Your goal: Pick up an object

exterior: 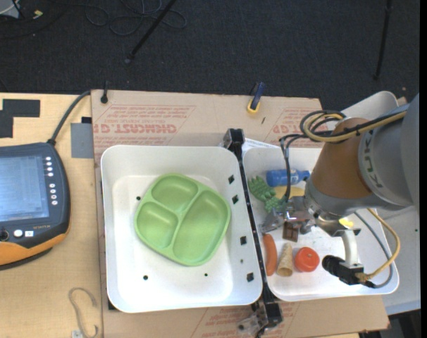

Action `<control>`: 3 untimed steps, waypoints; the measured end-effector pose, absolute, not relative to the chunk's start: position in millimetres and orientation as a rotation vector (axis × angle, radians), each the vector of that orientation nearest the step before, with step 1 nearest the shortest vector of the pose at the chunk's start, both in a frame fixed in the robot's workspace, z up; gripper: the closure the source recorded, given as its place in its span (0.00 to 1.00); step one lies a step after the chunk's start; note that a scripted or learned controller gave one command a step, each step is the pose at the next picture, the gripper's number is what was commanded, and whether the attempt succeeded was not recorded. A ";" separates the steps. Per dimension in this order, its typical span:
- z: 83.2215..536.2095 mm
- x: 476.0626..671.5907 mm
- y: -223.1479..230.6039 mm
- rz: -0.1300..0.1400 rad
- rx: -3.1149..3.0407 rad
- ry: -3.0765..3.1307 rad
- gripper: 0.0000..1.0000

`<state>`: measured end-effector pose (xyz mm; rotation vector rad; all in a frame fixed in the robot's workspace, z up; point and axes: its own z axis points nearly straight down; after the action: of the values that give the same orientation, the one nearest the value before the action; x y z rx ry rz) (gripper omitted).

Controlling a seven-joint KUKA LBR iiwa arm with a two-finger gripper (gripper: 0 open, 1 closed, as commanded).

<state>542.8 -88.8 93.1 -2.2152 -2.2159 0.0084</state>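
My hand (pixel 289 222) hangs low over the right bin (pixel 382 287), near that bin's left wall, and I cannot tell whether it is released or clenched; nothing shows plainly gripped in it. The things I might pick lie all around it. Just beyond my hand toward the lower edge of the view lies a tan cone (pixel 286 260), close under the hand though I cannot say whether they touch. Beside the cone, on the side away from my arm, an orange carrot (pixel 270 253) lies along the bin's wall. On the cone's other side sits a small red ball (pixel 307 259), just beside the cone. Toward the upper edge of the view from my hand, a green leafy piece (pixel 263 191) lies close by, and a little further out in the same direction lies a blue object (pixel 282 177) with a yellow end, partly hidden by my wrist. Well apart from my hand, across the dividing wall, the left bin (pixel 122 273) holds a green divided plate (pixel 183 219). Both bins rest on a cardboard sheet (pixel 143 122) on the tabletop (pixel 37 273).
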 end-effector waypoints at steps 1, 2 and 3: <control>86.6 541.7 -89.1 0.005 -2.222 -2.213 0.00; 97.6 541.6 -91.8 0.005 -2.232 -2.203 1.00; 140.0 544.1 -95.6 0.000 -2.231 -2.211 1.00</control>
<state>544.1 -95.6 140.0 -2.2311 -2.2112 0.0000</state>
